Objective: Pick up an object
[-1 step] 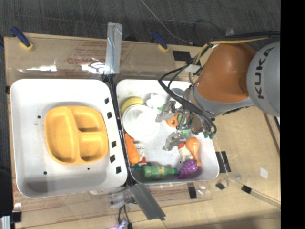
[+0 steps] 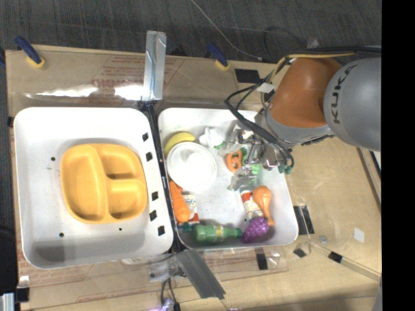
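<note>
The gripper [image 2: 249,155] is hovering low over the right bin [image 2: 285,203], its state impossible to tell amid the clutter, while a white bowl [image 2: 192,165], carrot [image 2: 179,201], green bottle [image 2: 213,232] and purple grapes [image 2: 256,229] are lying inside, and a yellow divided tray [image 2: 104,181] is sitting in the left bin [image 2: 32,173].

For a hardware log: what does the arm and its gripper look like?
The arm is rounded grey metal with black KUKA lettering and a broad orange band above the wrist. Black cables loop beside it. The gripper is a small silvery metal assembly.
</note>
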